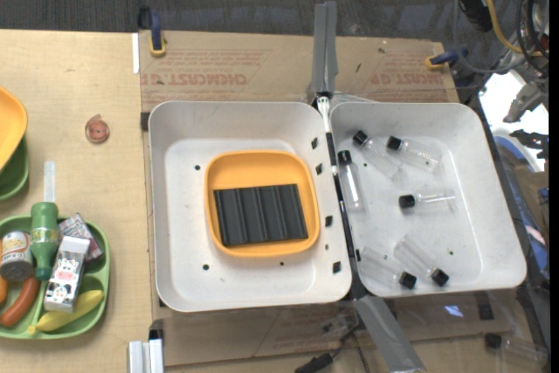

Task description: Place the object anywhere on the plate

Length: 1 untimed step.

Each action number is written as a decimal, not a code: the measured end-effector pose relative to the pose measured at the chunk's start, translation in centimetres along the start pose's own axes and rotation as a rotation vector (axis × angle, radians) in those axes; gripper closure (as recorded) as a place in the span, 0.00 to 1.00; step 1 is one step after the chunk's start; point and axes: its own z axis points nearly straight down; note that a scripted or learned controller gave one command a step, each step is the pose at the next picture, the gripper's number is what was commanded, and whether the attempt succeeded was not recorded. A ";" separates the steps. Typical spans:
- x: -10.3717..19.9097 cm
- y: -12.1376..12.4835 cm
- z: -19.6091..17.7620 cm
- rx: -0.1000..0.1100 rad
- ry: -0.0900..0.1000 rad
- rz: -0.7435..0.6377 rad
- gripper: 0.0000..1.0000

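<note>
Faintly, clear vials (425, 201) barely legible against right bin (489, 188), black caps plain

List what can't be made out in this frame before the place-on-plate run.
- Vials in the right bin: clear bodies blend into the white floor; exact count uncertain.
- Dark ribbed slab on the orange plate: what it is can't be told.
- Arm hardware at the top right: cut by the frame edge, tangled with cables.
- Yellow bowl: cut by the left edge.
</note>
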 end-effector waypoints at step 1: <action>0.0 0.0 -0.7 0.000 -0.001 -0.001 0.00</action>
